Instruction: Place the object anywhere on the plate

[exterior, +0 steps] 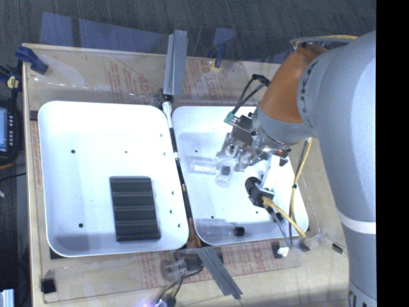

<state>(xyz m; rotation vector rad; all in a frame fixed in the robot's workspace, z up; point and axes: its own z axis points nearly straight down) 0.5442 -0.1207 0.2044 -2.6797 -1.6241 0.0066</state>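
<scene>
In the right half of the frame, the grey arm (339,139) with its orange band (287,88) reaches down over the right-hand bin (204,123), a shallow white tray with rounded corners and a smooth, slightly glossy floor. The gripper (231,158) hangs above the middle of that bin, a cluster of metal and translucent parts; whether it is wide or narrow cannot be made out from this slanted look, and nothing can be seen caught in it. Black and yellow cables (281,213) trail from the wrist toward the bin's lower right corner.

Just left of the gripper a small clear piece (203,168) lies on the bin floor, too faint to identify. Along the bin's lower wall rests a clear tube (220,230), a slender cylinder with see-through walls and a dark cap at its right end; its long axis runs nearly left to right across the frame, cap end toward the right, and it lies flat, well apart from the gripper.

In the left-hand bin (96,117), lower centre, sits a dark plate (134,208), a matt black rectangle with ribbed bands across its width and its long side running up and down the frame. The two bins stand side by side on a pale wooden bench (96,69), with a grey metal bar (174,62) rising from the seam between them.
</scene>
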